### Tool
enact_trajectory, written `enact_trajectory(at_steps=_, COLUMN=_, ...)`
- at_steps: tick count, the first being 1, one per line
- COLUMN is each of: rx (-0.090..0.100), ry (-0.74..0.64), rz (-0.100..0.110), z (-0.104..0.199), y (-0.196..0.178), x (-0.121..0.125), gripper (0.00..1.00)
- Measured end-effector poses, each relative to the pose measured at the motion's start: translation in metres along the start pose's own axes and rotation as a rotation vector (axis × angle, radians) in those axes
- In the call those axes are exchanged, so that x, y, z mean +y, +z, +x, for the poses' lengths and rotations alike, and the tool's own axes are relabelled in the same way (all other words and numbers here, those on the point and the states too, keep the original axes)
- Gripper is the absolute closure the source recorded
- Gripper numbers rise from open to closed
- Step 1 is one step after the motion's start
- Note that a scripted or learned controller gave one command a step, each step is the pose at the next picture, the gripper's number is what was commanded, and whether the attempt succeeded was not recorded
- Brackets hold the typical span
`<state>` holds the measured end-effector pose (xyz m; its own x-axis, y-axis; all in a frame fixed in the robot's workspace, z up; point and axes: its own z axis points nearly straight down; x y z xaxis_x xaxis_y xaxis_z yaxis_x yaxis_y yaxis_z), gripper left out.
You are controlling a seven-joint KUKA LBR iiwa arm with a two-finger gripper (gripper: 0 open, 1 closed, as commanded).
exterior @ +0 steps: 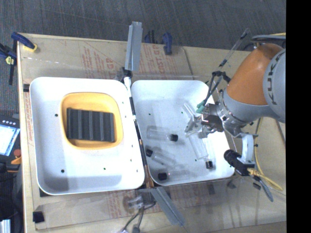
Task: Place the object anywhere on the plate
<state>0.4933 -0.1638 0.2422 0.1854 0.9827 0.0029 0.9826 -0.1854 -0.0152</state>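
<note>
A yellow plate (pixel 90 98) with rounded corners lies in the left bin (pixel 43 130), and a dark ridged slab (pixel 91 125) rests on its middle. Several clear tubes with black caps lie scattered in the right bin (pixel 160 96): one near the centre (pixel 163 135), one by the left wall (pixel 151 153), one at the front (pixel 162 176), one on the right (pixel 204 154). My gripper (pixel 200 126) hangs low over the right half of that bin, above a clear tube (pixel 190 111) with a green tip. I see nothing clearly held in it.
The arm's orange band (pixel 250 79) and grey wrist overhang the right bin's right edge. Cables and a black fitting (pixel 235 161) hang beside the bin's front right corner. Blue clamps (pixel 23 40) and metal brackets (pixel 133 45) sit along the bench edges.
</note>
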Motion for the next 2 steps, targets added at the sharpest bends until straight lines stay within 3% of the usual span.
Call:
enact_trajectory(at_steps=1, rx=-0.003, ry=-0.119, rz=-0.010, z=0.069, y=0.039, x=0.045, gripper=1.00)
enact_trajectory(at_steps=2, rx=-0.006, ry=-0.378, rz=-0.012, z=0.131, y=0.051, x=0.058, gripper=1.00)
